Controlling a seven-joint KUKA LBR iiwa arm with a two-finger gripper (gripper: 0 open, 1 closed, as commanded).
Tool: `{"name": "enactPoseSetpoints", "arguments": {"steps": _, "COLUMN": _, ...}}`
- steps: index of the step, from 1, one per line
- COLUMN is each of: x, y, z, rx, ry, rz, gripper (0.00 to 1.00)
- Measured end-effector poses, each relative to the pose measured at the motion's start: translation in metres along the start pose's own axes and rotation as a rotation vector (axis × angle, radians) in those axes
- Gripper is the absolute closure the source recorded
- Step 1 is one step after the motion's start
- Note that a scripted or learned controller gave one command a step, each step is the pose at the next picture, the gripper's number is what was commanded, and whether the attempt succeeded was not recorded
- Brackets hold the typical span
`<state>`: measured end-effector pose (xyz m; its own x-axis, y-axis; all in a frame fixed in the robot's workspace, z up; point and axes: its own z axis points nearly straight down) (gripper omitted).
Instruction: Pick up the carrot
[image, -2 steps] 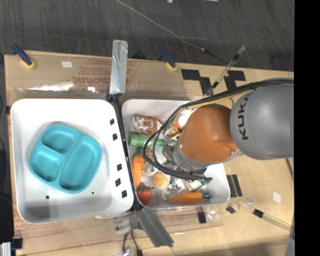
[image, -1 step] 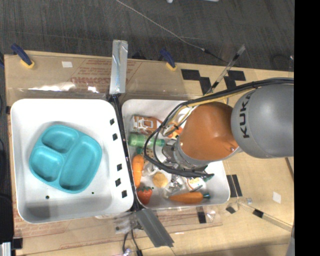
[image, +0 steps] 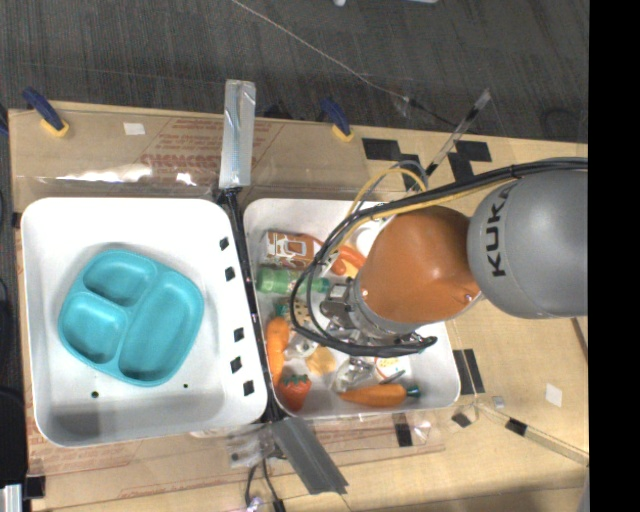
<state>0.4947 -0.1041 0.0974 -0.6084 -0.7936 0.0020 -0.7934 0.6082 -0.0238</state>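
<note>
An orange carrot lies flat along the front wall of the right bin. A second long orange piece lies by that bin's left wall. My arm, with its orange band, hangs over the middle of this bin and hides much of what is in it. The gripper pokes out beneath the wrist, just above and to the left of the carrot by the front wall. Nothing shows between it and the carrot.
The right bin also holds a red fruit with a green top, a brown and white packet, a green item and a small yellow piece. A teal divided plate sits in the left bin.
</note>
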Motion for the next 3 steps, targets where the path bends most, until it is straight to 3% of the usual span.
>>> {"name": "enactPoseSetpoints", "arguments": {"steps": 1, "x": -0.0076, "y": -0.0147, "z": 0.0036, "rx": -0.015, "ry": -0.005, "rz": -0.324, "gripper": 0.00}}
{"name": "enactPoseSetpoints", "arguments": {"steps": 2, "x": -0.0104, "y": -0.0135, "z": -0.0059, "rx": -0.018, "ry": -0.008, "rz": -0.330, "gripper": 1.00}}
{"name": "enactPoseSetpoints", "arguments": {"steps": 3, "x": -0.0100, "y": -0.0135, "z": -0.0057, "rx": -0.019, "ry": -0.008, "rz": -0.330, "gripper": 0.00}}
